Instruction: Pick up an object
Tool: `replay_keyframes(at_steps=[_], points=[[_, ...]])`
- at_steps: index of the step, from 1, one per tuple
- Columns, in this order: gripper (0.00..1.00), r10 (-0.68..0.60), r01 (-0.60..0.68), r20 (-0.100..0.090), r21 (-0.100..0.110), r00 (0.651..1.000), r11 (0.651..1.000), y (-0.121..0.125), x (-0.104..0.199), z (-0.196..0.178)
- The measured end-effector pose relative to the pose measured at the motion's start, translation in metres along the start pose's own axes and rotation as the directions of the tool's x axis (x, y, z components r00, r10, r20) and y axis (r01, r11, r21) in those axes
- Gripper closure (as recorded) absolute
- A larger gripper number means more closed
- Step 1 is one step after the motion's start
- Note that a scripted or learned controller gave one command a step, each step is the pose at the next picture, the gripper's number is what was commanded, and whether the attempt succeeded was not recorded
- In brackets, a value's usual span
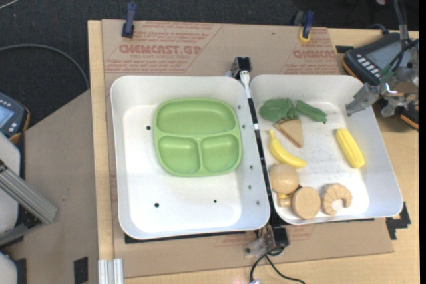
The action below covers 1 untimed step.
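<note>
The right bin (373, 206) holds several toy foods. Two green leafy pieces (291, 110) lie at its back, with a tan sandwich wedge (291, 133) just in front of them. A yellow banana (284, 151) curves along the left side and a yellow corn cob (350, 147) lies to the right. Along the front sit a round bread roll (284, 178), a flat tan cookie (307, 202) and a croissant (337, 196). My gripper (361, 100) hovers at the bin's back right corner, above and right of the corn, with nothing seen in it.
The left bin (133, 209) bears a green divided plate (198, 136). A black divider strip (250, 123) runs between the bins. Blue and yellow clamps (129, 18) pin the cardboard at the back. Dark equipment (373, 60) sits beyond the right bin's back corner.
</note>
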<state>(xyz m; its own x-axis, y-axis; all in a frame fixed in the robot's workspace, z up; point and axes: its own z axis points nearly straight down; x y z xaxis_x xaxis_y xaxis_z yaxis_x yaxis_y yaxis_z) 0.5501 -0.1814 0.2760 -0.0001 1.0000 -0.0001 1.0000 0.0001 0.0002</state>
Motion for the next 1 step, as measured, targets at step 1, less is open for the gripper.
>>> replay_keyframes(at_steps=[1], points=[[0.00,-0.004,0.004,-0.007,0.014,1.000,1.000,-0.0755,0.0856,0.0855]])
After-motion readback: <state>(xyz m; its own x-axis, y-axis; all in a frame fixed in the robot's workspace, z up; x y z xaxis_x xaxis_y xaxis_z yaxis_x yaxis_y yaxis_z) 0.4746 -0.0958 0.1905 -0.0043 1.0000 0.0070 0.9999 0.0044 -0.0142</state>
